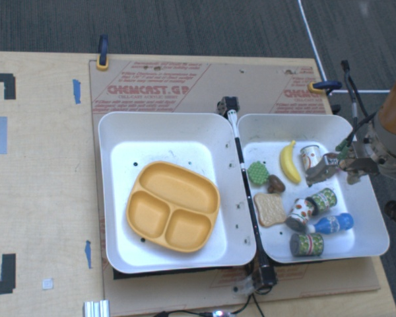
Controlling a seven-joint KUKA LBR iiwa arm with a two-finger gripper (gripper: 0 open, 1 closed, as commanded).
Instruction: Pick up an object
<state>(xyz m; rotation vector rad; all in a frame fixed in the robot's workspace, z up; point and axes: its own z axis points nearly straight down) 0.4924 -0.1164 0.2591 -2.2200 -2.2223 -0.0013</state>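
Grey two-finger gripper (pixel 331 166) hovers low over right white bin (pixel 369 243), fingers spread, nothing between them; small white cup with red print (pixel 309 156) lies just beside it, next to yellow plastic banana (pixel 289 162); cup looks light, rigid, may roll; pinch across body

Glossy white plastic bins (pixel 119 177); matt yellow plastic tray (pixel 173 207); pale wood bench (pixel 39 197).

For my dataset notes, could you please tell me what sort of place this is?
Probably a robotics lab's picking bench: two white bins on a clamped board, toy food like a banana, and an arm's tool reaching in.
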